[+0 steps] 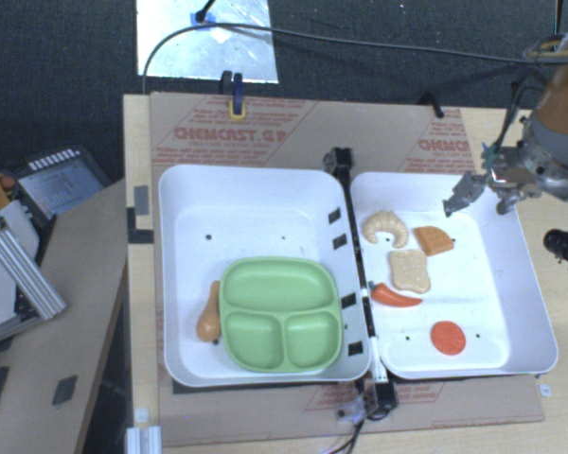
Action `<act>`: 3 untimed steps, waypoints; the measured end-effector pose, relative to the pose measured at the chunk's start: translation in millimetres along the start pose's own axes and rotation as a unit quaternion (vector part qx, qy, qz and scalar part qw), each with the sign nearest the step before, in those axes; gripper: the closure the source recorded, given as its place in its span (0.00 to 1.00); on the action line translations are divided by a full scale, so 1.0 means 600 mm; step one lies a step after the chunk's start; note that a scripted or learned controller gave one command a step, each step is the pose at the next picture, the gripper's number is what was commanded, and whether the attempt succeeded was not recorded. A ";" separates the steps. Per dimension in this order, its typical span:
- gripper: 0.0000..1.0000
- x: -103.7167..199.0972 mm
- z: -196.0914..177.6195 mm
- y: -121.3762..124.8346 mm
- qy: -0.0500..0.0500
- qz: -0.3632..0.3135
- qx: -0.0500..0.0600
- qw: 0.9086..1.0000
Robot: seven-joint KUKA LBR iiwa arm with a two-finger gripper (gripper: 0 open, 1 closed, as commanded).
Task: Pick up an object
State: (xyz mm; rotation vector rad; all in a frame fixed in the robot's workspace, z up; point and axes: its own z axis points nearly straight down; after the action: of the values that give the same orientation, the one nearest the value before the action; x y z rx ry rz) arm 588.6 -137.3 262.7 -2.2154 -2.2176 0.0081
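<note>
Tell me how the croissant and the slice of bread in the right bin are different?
The croissant is curved like a crescent, while the slice of bread is flat and squarish. The croissant lies nearer the bin's far edge; the bread lies nearer the middle, just above the red pepper. The croissant looks bumpy, the bread smooth. Both are pale tan toy foods lying in the right bin.
</note>
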 end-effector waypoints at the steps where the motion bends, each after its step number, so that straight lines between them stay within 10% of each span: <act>1: 0.00 0.000 -0.010 0.003 -0.001 -0.001 -0.005 1.000; 3: 0.00 -0.003 0.165 0.006 0.000 0.000 -0.003 1.000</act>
State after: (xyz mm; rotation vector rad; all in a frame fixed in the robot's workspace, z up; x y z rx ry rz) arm 591.7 -139.0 163.5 -2.2184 -2.2215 0.0023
